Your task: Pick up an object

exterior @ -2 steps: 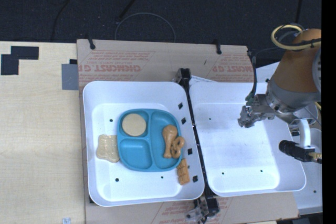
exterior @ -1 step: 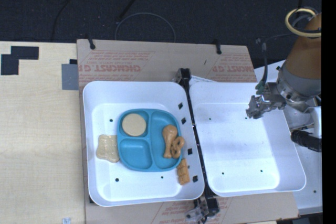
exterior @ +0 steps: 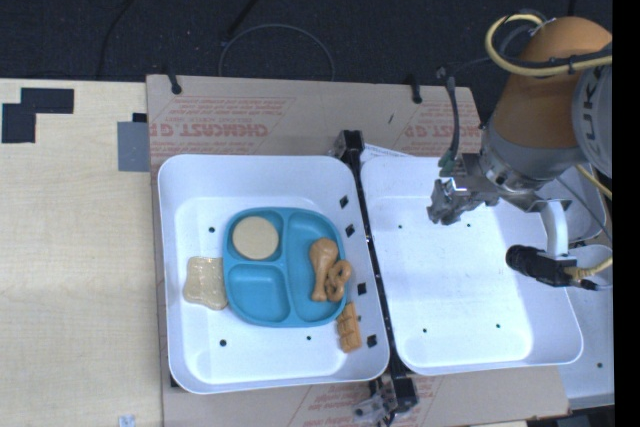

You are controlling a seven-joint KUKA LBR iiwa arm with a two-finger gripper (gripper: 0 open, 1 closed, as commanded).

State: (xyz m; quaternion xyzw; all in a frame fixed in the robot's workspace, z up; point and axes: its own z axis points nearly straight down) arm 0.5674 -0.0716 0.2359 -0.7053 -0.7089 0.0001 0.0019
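Red print on the cardboard sheet (exterior: pixel 250 115) reads upside down, not legibly.

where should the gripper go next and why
Probably left across the divider. The gripper hangs over the right bin, while the food pieces lie in the left bin: on the blue tray and beside it, like the one by the divider.

Bright even overhead light, soft shadows, slightly grainy
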